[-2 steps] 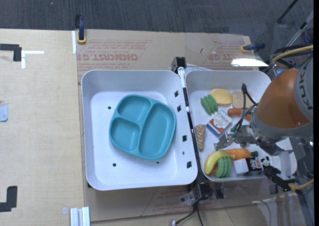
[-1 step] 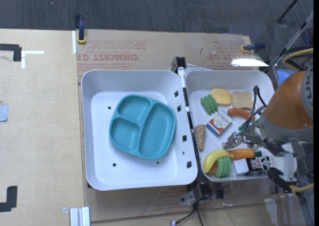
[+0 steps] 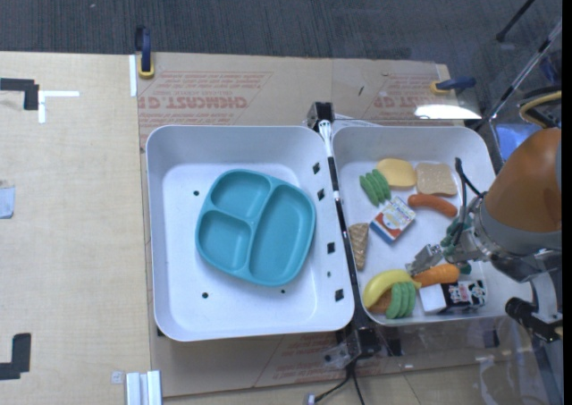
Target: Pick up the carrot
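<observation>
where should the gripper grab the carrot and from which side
Probably across the carrot's middle, coming from above. It lies flat and roughly left-right in the right bin, with the banana and a small carton crowding its lower side. The gripper sits at its left end.

Just beside the gripper (image 3: 427,260), an orange carrot (image 3: 437,274) is seen; farther left, a teal plate (image 3: 256,227) is set in a white bin (image 3: 170,215).
</observation>
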### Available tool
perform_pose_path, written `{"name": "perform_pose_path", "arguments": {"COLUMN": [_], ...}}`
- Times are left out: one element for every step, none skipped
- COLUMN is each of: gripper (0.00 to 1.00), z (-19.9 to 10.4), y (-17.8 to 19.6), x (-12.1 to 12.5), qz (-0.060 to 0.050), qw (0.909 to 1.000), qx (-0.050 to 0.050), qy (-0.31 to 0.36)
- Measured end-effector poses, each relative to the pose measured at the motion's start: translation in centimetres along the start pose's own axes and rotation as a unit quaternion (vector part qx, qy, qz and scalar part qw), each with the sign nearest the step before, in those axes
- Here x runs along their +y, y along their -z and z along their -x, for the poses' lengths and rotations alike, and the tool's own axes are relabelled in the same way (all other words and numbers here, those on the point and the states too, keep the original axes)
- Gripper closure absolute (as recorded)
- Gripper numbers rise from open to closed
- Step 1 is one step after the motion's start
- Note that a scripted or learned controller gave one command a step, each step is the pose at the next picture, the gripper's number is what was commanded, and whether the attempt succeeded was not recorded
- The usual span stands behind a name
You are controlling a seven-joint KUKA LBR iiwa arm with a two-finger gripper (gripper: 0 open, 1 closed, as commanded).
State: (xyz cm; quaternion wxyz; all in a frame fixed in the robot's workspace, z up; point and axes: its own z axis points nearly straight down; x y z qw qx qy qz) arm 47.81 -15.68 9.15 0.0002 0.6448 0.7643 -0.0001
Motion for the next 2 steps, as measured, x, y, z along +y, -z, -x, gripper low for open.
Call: {"name": "perform_pose_path", "arguments": {"gripper": [1.0, 1.0], "z": [0.1, 0.19], "y": [0.9, 1.81], "x": [0.19, 0.38], "qz": [0.002, 0.004], "qw": [1.0, 1.0], "qx": [-0.001, -0.002], "qy": [-0.002, -0.004]}}
